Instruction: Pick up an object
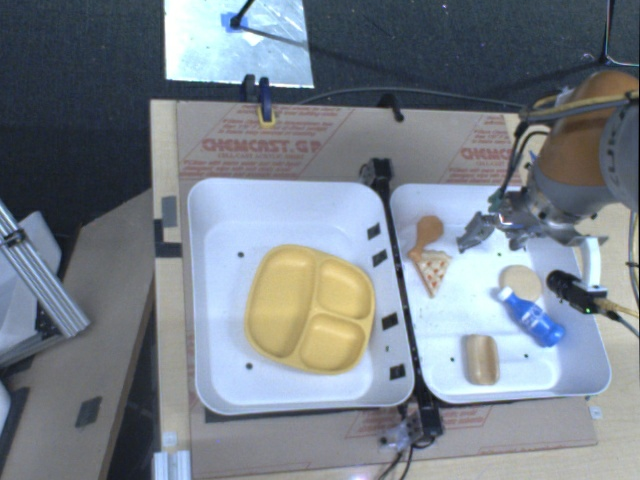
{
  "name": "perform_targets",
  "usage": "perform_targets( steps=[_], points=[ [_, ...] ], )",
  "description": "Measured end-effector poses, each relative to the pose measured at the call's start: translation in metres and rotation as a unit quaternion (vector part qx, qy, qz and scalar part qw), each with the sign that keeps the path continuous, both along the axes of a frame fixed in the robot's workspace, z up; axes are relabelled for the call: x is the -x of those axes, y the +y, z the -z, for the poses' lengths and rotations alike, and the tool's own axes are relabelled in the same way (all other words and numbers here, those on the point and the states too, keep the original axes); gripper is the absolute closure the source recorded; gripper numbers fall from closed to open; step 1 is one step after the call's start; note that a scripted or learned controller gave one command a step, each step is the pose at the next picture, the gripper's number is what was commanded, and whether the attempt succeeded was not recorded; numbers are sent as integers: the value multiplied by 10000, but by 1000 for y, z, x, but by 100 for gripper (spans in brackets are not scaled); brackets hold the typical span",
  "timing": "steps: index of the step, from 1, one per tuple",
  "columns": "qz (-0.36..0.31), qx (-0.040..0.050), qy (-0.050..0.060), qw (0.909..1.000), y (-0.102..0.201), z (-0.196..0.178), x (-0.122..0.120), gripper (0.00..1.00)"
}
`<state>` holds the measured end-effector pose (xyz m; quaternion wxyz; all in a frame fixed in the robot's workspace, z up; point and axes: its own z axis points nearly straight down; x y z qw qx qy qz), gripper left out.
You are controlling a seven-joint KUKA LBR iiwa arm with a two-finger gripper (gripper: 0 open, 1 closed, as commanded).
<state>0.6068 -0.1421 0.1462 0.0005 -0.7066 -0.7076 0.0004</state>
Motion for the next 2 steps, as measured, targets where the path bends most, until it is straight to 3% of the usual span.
perform_targets(
  steps=[1,2],
  points=[
    [-14,3,-21,10000,3,55,-10,0],
    [-19,5,-29,10000,2,43,-10,100]
  ],
)
